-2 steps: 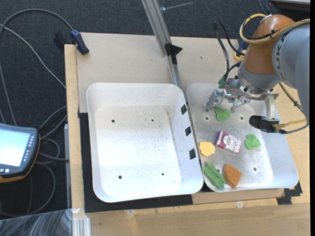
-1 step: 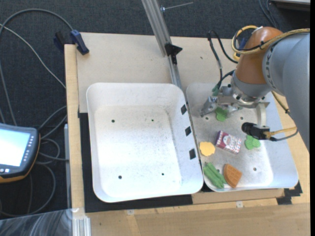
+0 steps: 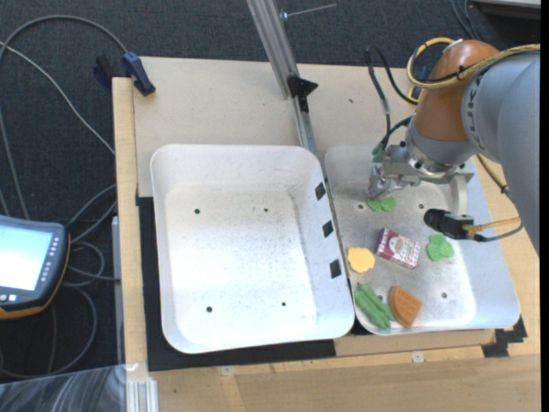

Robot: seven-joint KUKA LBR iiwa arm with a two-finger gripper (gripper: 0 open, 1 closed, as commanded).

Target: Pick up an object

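Observation:
My gripper (image 3: 379, 189) hangs low over the far part of the right bin (image 3: 493, 290), right above a small light-green piece (image 3: 383, 203) that lies at its tips. Whether the piece sits between the tips cannot be made out. Toward the bin's front lie a maroon and white box (image 3: 399, 248), a yellow piece (image 3: 361, 260), a green leafy piece (image 3: 440, 248), a long dark-green piece (image 3: 372, 305) and an orange wedge (image 3: 405, 305).
The left bin (image 3: 232, 247) lies beside the right one, with black clips on the shared wall. A metal pole (image 3: 274, 41) slants up from the bench behind the bins. The arm's grey body and orange band (image 3: 450, 88) fill the upper right.

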